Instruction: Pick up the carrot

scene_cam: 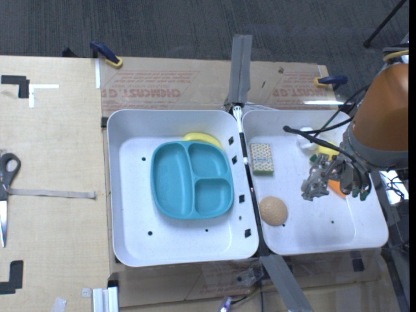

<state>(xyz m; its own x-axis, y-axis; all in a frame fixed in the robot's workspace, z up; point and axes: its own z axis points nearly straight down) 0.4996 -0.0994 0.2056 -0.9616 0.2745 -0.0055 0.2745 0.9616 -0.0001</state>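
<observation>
Two shallow white bins are seen side by side on a pale wooden counter (pixel 52 239), viewed from above at a slant. The left bin (pixel 123 239) holds a blue divided plate (pixel 192 179) with three compartments, and a yellow object (pixel 203 138) is partly hidden behind the plate's far edge. In the right bin (pixel 338 236), a speckled sponge (pixel 261 158) lies near the far left corner, close to the wall shared with the left bin, and a round tan ball (pixel 273 210) rests nearer the camera, just beside that same wall.

The grey arm with its orange band (pixel 387 112) is shown reaching in from the right, over the right side of the right bin. Its end effector (pixel 316 186) is lowered into the bin, well apart from the sponge and the ball. The carrot (pixel 335 186), visible as a small patch of orange, is seen just to the right of the metal fingers, largely masked by the wrist and its cables. Whether the fingers are apart or together cannot be told, and whether the carrot is touched by them is not clear. A small yellow and green item (pixel 323 153) lies just beyond, toward the far side.

A strip of cardboard (pixel 162 83) lies under the bins' far side, fastened by two blue and yellow clamps (pixel 106 53). A pair of scissors (pixel 6 181) lies at the counter's left edge.
</observation>
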